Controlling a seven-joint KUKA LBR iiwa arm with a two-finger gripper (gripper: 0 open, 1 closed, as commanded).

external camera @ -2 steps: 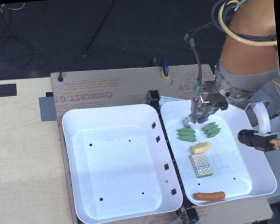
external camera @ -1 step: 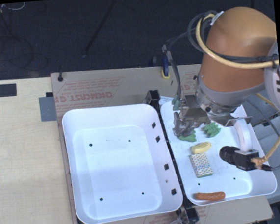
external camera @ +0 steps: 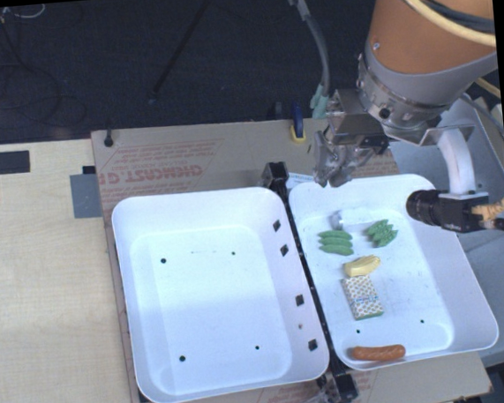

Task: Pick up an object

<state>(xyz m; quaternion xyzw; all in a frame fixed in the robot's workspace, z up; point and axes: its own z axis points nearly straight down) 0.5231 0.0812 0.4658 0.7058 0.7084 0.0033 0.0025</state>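
The right bin [external camera: 457,305] holds several small objects. Two green leafy pieces lie near its far end, one [external camera: 335,242] left and one [external camera: 381,232] right. Below them rests a pale yellow piece [external camera: 362,266], then a patterned beige block [external camera: 362,297]. An orange-brown sausage shape [external camera: 378,352] lies along the near wall. My gripper [external camera: 335,172] hangs over the bin's far left corner, above and slightly behind the left green piece, with nothing seen between its fingers.
The left bin [external camera: 141,251] stands beside the right one, joined by a black clip strip [external camera: 296,272]. A black cylinder [external camera: 443,210] juts over the right bin's right wall. Cardboard [external camera: 186,163] lies under both bins.
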